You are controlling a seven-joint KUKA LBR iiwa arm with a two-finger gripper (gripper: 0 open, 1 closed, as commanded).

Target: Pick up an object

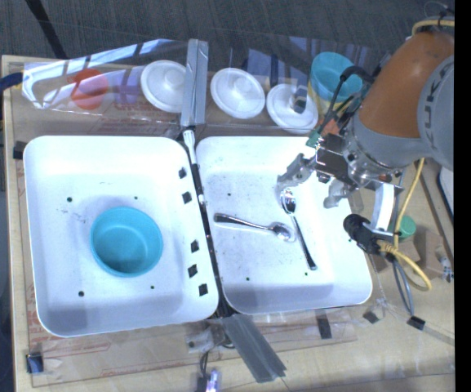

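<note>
Two spoons (251, 224) in right bin (345, 288), tool (313, 182) above, fingers spread apart, holding nothing

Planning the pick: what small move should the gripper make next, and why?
Probably lower straight down. The gripper hovers open above the bowl end of the black-handled spoon in the right bin, with nothing between its fingers.

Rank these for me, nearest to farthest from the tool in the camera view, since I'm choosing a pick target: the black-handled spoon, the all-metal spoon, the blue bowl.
1. Black-handled spoon, right bin, its bowl just below the tool.
2. All-metal spoon, lying across the right bin's middle, left of the first.
3. Blue bowl, left bin, far to the left.
</note>
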